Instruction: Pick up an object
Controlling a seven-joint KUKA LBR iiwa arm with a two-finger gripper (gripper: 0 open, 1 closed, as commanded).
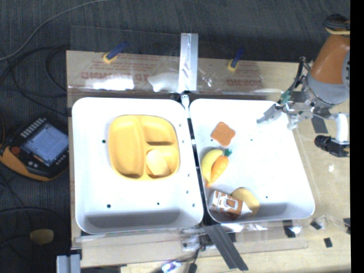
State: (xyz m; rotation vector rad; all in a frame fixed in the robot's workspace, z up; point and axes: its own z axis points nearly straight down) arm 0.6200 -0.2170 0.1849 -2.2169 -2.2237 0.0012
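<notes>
The right bin (296, 169) holds an orange square toy (223, 133), a yellow banana (210, 160) with an orange carrot (220, 164) lying across it, a brown carton (226, 204) and a yellow rounded piece (246, 197) beside the carton. My gripper (277, 120) hangs over the bin's far right corner, up and to the right of the orange square and well apart from it. Its two fingers are spread open with nothing between them.
The left bin (91, 198) carries a yellow divided tray (132, 135). A ridge (192, 152) separates the two bins. A handheld pendant (37, 148) lies on the floor to the left. Clips and plastic sheeting sit along the bench's back edge.
</notes>
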